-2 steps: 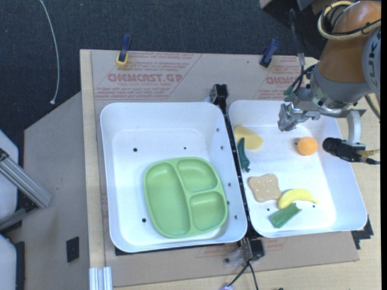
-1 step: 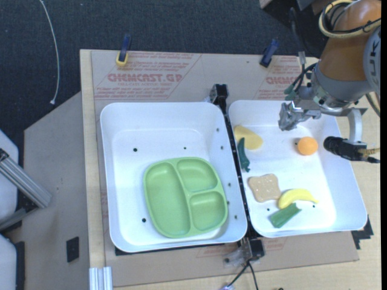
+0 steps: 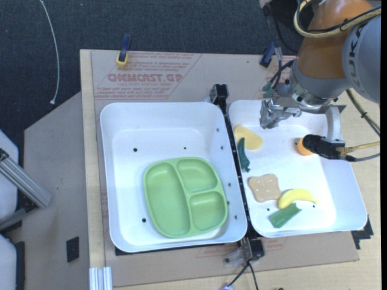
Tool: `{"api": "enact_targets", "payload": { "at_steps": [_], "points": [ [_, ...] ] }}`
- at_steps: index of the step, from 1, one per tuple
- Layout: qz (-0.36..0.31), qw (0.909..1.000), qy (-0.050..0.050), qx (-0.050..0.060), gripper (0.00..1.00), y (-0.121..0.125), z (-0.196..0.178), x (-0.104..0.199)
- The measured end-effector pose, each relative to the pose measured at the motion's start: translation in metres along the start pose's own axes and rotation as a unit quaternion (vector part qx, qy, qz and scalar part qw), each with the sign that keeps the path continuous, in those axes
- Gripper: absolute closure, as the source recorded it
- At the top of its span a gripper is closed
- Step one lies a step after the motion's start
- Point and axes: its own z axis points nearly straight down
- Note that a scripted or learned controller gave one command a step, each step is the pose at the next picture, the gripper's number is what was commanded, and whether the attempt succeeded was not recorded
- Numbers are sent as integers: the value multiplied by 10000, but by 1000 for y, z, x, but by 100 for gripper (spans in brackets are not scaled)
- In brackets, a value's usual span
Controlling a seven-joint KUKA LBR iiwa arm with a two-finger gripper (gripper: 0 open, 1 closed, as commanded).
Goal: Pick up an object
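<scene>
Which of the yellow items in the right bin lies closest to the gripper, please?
The pale yellow round piece near the bin's left wall, just below-left of the gripper. The other yellow item, the banana, lies much farther off, toward the bin's front edge beside the cracker.

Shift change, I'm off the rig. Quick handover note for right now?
Pincer: hangs over the far end of the right bin, nothing seen between its fingers; open or shut can't be told.
Right bin holds: pale yellow piece, dark green pepper-like piece by the divider, orange piece partly behind the arm's black fitting, cracker-like slice, banana, green block.
Left bin holds a green divided tray.
Done: no pick yet.
Left: grasp and lift one object; the pale yellow piece is nearest.
</scene>
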Motion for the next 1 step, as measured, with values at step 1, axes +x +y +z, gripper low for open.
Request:
{"api": "enact_targets", "payload": {
  "at_steps": [1],
  "points": [
    [0,10000,5,34,100,-11,10,52]
  ]
}}
